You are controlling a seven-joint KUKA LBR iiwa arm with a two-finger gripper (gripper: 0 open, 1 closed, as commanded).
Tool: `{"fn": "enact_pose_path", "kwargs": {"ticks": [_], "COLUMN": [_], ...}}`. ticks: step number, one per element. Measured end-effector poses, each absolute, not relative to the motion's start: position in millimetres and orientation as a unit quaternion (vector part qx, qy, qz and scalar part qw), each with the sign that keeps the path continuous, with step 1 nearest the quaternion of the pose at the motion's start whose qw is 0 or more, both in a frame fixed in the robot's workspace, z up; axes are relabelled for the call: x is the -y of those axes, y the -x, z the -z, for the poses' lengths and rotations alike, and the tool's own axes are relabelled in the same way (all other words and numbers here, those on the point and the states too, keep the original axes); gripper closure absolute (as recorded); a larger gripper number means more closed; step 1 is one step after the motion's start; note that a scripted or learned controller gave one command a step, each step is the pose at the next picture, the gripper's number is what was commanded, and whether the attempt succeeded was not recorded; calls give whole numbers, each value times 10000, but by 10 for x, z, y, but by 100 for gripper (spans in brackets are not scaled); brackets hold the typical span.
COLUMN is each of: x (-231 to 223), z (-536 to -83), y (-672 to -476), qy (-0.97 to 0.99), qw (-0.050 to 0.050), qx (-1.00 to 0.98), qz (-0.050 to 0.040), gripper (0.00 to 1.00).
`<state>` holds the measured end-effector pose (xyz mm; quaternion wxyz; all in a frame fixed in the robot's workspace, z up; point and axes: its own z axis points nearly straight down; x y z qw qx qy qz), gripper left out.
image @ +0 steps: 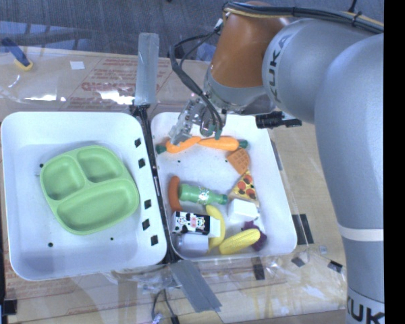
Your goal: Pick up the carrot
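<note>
Two orange carrots lie end to end along the far side of the right bin [280,201]. One carrot [219,142] has its green tip pointing right. The other carrot [176,146] has its green tip toward the bin's left wall. My gripper [189,128] hangs low over the far left corner of that bin, right above the left carrot and at or very near its top. The wrist and cables hide where it meets the carrot.
Nearer in the right bin lie a waffle [239,160], pizza slice [244,187], red sausage [173,193], green bottle [201,196], cow-print carton [191,223], banana [216,220] and a yellow corn cob [237,241]. The left bin [20,248] holds a green divided plate [89,187].
</note>
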<state>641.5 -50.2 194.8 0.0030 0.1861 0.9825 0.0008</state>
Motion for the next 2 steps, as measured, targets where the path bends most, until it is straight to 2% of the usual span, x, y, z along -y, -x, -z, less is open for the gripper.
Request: {"fn": "enact_pose_path", "kwargs": {"ticks": [1,2], "x": [387,895], "z": [-1918,-2416], "y": [-5845,-5543], "qy": [-3613,-4431], "qw": [-14,16], "qx": [-9324,-8965], "qz": [5,2], "gripper": [100,100]}}
